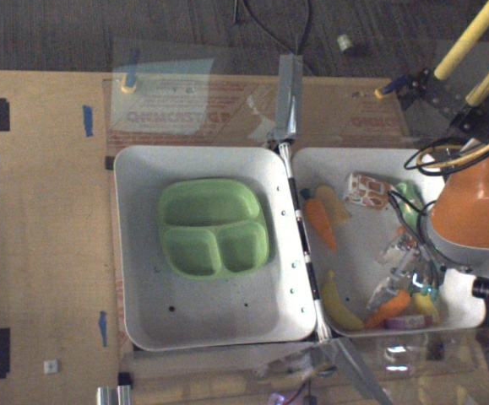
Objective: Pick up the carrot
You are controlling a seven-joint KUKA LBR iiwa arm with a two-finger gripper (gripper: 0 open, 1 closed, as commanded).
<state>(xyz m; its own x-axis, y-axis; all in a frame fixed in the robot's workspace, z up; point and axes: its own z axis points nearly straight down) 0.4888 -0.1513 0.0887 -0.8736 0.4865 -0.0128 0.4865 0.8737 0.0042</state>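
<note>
We see the carrot by the right bin's left wall, the gripper well apart amid clutter — grip unreadable — so it risks seizing the wrong orange item.

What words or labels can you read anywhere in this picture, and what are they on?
Flat cardboard sheet behind the white bins: red lettering, seen reversed and too faint to read.
Same red print further right on the cardboard: too blurred to read.
Small patterned packet in the right bin: orange and white marks, no legible words.
Nothing else carries text.
</note>
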